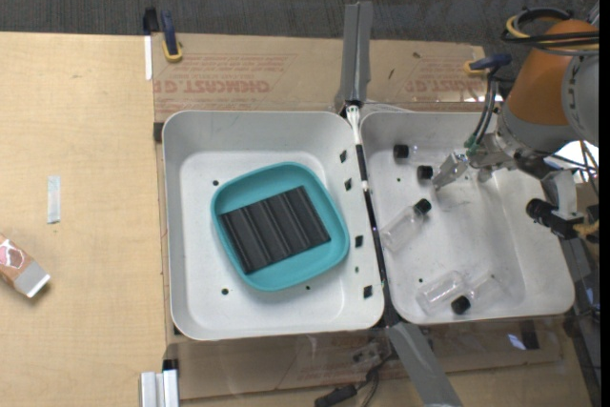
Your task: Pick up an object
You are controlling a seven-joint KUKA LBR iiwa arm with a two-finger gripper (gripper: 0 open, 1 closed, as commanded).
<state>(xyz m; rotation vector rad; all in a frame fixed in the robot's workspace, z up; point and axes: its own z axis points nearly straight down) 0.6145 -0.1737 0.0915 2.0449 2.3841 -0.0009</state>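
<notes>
clear bottle (pixel 401 226), below-left of end effector (pixel 456 169)

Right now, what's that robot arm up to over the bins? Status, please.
End effector low over the right white bin, near clear plastic bottles with black caps. Nothing seen between its fingers. Teal square dish with dark ribbed insert in left bin, untouched.

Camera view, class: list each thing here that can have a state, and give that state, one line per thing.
Teal tray: lying flat in the left bin, dark ribbed insert facing up.
Clear bottle: on its side in the right bin, black cap on.
Second clear bottle: on its side near the front wall, black cap on.
Gripper: low over the right bin, holding nothing visible.
</notes>
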